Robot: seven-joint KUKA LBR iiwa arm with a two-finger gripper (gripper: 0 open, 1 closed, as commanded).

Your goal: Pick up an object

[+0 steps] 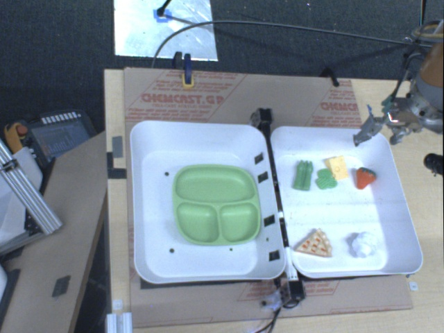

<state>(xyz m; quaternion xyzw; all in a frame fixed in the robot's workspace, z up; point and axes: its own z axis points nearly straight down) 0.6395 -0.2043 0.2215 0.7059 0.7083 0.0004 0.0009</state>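
Two-finger metal claw (380,128), fingers apparently parted and holding nothing, partly cut off at right; red plastic strawberry (365,177) lies just below it.

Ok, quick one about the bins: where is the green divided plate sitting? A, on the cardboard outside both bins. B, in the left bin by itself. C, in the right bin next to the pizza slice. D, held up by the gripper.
B: the green divided plate lies flat in the left bin, while the pizza slice and the other small food items sit in the right bin.
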